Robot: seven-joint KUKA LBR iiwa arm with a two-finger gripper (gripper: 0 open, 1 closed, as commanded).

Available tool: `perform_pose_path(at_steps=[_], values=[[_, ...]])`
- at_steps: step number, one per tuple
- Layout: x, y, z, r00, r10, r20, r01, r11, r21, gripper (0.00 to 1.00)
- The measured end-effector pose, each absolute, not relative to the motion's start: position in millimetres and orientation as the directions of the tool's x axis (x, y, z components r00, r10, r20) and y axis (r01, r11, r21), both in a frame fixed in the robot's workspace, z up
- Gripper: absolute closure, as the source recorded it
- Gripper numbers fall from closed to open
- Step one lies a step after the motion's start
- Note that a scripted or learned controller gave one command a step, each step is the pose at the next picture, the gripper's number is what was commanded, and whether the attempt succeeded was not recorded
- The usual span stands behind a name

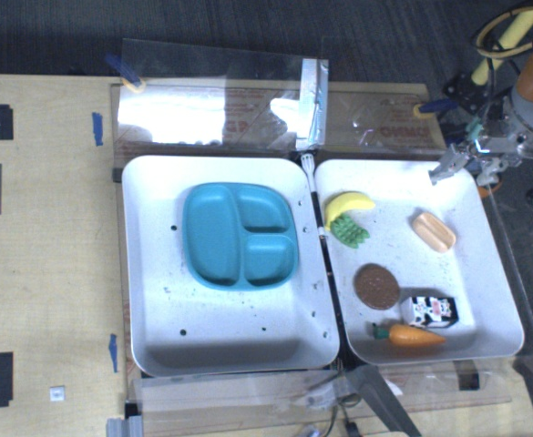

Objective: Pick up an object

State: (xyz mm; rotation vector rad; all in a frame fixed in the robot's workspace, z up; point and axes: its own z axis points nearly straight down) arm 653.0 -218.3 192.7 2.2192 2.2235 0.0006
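Note:
The right bin [498, 271] holds several toy foods. A yellow banana [349, 204] lies at its top left with a green leafy piece [350, 232] just below it. A tan bread roll [433, 231] rests toward the right. A brown round cookie [376, 286] sits in the middle, and a small black-and-white milk carton [431, 310] and an orange carrot [414, 336] are near the front. My gripper [459, 162] hangs over the bin's far right corner, above and apart from all the objects.
The left bin [148, 244] carries a blue divided plate [240, 235]. A clear plastic panel [220, 98] stands behind the bins. Yellow cabling [512, 30] loops at the top right near the arm [530, 107].

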Motion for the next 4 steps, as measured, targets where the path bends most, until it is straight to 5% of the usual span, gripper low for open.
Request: perform_pose_path(at_steps=[1,3,4], values=[[615.1,-208,95,0.158,0.987,0.018,0.987,-0.158,0.002,0.00],[595.0,-164,110,0.108,0.994,0.001,0.994,-0.108,0.000,0.00],[595.2,-165,120,0.110,0.994,0.001,0.994,-0.110,0.001,1.00]])
